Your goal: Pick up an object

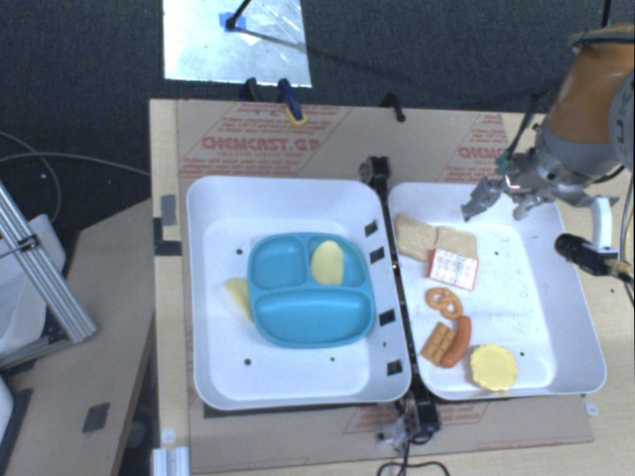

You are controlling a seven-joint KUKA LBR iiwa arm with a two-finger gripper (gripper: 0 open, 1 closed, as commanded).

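Your gripper (501,198) hovers with fingers spread and nothing between them over the right bin's (571,310) far edge. The nearest object, a bread slice (415,236), lies just toward the bin's inner edge, nearer you.

A robotics lab, not a kitchen. Shown by the arm (595,97) mounted at the bench's right edge, two white bins (288,191) clamped side by side on a printed board (263,137), toy food (451,305) in place of real, aluminium framing (40,276) at the left, loose cables (60,167) over dark carpet (79,58), a foil sheet (238,28) beyond the far edge.
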